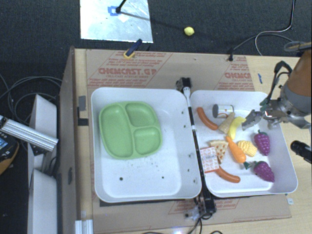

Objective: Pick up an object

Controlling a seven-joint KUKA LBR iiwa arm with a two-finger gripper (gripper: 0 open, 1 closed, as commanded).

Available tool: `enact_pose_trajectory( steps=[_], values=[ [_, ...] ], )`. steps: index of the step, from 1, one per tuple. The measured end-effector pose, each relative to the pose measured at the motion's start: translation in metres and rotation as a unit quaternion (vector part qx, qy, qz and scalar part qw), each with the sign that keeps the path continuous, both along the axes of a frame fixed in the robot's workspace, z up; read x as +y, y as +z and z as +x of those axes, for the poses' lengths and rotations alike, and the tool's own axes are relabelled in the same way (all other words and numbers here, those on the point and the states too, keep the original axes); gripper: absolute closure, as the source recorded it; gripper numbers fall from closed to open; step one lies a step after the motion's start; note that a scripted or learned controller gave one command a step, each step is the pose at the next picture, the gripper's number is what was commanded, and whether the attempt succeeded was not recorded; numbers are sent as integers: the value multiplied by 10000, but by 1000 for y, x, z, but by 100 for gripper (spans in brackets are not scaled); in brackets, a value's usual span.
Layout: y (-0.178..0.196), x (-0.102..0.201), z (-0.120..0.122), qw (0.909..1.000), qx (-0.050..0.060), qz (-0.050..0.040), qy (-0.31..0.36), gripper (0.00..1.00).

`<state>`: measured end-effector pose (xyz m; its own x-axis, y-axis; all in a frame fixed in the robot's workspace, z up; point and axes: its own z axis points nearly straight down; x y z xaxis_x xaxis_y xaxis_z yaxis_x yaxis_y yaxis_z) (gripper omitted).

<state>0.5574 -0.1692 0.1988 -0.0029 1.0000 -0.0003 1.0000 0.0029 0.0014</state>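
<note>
Several toy foods crowd the right white bin (287, 179). My pincer (259, 117) hovers near its far right corner, prongs parted, gripping nothing. Beside it lies a purple plastic grape bunch (262, 143): light, stiff, bumpy; I'd pinch its narrow sides.

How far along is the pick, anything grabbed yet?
Nothing looks picked yet. The toy food, including the banana, carrot and both grape bunches, lies in the right bin. The gripper hovers over that bin's far right side, near the banana. Closing on an item and lifting it remain.
</note>
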Motion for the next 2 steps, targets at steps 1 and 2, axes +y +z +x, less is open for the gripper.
enact_pose_trajectory(
  steps=[1,2],
  values=[
    [-108,25,2,10000,-42,-14,-3,0],
    [-109,48,-33,10000,-83,-23,-15,0]
  ],
)
